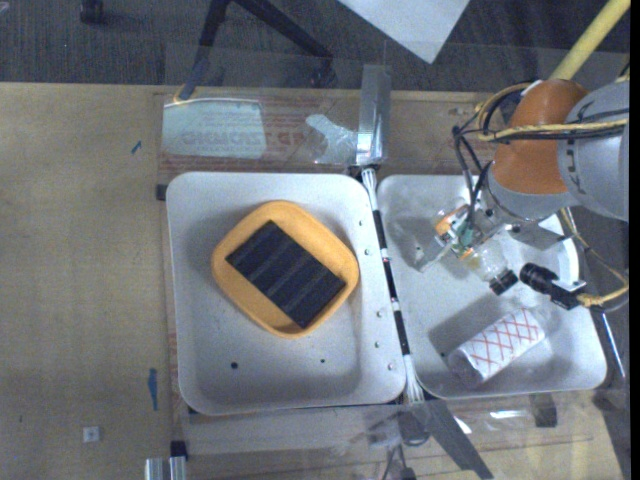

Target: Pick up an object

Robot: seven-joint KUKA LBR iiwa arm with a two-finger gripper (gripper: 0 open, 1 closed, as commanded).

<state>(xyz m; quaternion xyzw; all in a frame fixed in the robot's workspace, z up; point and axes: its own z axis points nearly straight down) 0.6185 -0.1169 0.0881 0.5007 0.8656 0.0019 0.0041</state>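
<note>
- The arm (560, 148) reaches into the right bin (590, 368) on the counter (80, 268).
- Its fingers (462, 236) hang low over that bin. I cannot tell if they are open or closed, or if they hold anything.
- A white box with red crisscross lines (497, 343) lies just below the fingers, apart from them.
- A yellow and black pad (285, 268) sits in the left bin (190, 368), far to the left of the fingers.

Grey arm (600, 163); orange band (535, 138); black cables (470, 148) looped alongside.
</note>
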